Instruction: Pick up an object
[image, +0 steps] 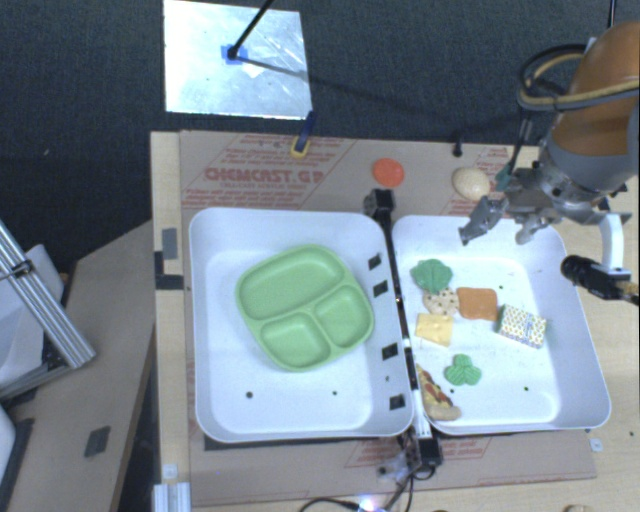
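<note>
My gripper (497, 229) hangs over the back edge of the right bin (570, 370), fingers spread open with nothing between them. Below it in that bin lie a dark green leafy piece (431, 273), a speckled cracker (439, 300), an orange block (477, 303), a yellow cheese wedge (434, 329), a patterned blue-and-yellow packet (522, 325), a small green broccoli piece (462, 371) and a pizza-like slice (436, 393) at the front left corner. The gripper is above and behind all of them, touching none.
The left bin (215, 300) holds a green divided plate (304, 305). Behind the bins on the cardboard sit an orange disc (388, 173) and a beige egg-shaped object (470, 182). A black divider (396, 310) runs between the bins.
</note>
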